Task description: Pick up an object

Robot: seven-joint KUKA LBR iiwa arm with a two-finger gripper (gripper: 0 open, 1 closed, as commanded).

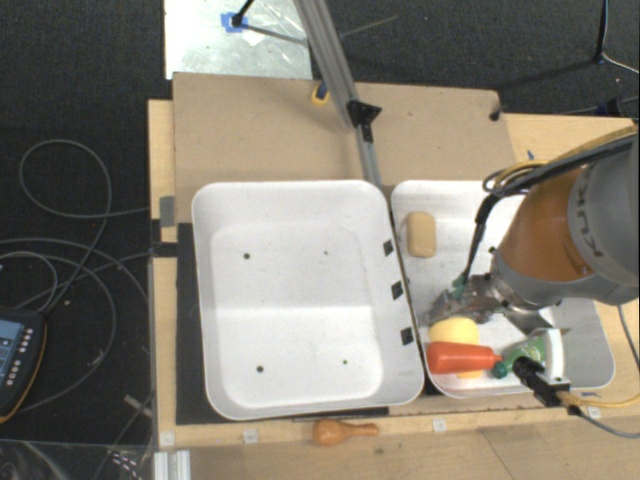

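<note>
Currently, your gripper (pixel 452 308) sits low in the right bin (pixel 590 368), touching the yellow ball (pixel 455 329) just above the orange carrot (pixel 460 357). Finger state cannot be determined. Centre over the ball before lifting.

A tan wooden peg (pixel 345 430) lies on the bench (pixel 260 133) edge — handheld pendant (pixel 17 353) far left.

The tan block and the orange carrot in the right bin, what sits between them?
In the camera view, a yellow object lies between the tan block and the carrot.
</note>
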